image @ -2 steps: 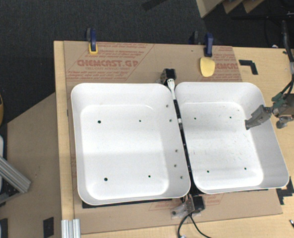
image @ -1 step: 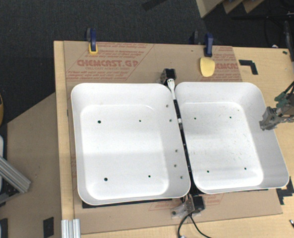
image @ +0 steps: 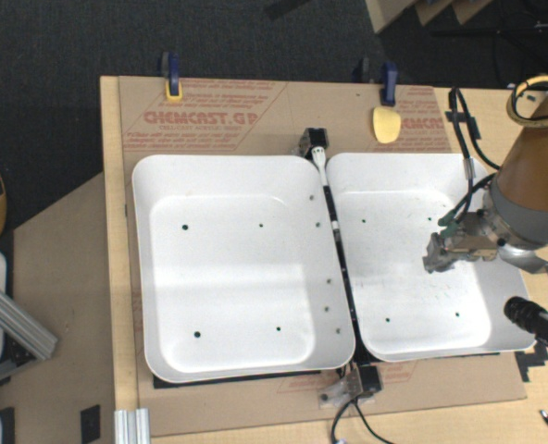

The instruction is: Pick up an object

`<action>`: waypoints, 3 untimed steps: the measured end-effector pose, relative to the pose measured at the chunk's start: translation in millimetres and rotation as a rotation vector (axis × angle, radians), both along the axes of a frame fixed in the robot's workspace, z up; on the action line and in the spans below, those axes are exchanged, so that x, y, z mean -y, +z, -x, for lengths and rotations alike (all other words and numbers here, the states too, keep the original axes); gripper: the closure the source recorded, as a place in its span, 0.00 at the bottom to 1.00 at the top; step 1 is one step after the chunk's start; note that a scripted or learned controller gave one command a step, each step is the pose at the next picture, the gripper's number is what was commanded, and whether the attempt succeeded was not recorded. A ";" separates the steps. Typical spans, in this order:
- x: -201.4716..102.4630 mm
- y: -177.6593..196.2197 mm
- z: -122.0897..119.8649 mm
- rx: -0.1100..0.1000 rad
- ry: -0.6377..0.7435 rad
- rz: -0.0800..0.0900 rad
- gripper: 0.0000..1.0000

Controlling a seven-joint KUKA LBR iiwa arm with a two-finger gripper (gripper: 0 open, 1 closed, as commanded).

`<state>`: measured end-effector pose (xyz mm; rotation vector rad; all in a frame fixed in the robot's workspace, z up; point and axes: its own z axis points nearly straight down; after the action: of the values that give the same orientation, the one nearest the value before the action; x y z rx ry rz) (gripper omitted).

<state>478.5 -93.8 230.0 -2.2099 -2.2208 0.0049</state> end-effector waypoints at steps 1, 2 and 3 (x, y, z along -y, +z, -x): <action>89.2 72.3 -1.0 0.016 -0.010 0.010 1.00; 10.0 -2.7 -9.2 0.002 0.001 0.000 1.00; -44.8 92.6 -30.7 0.020 0.003 0.004 1.00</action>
<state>509.2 -49.0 322.6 -2.2182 -2.2362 -0.0130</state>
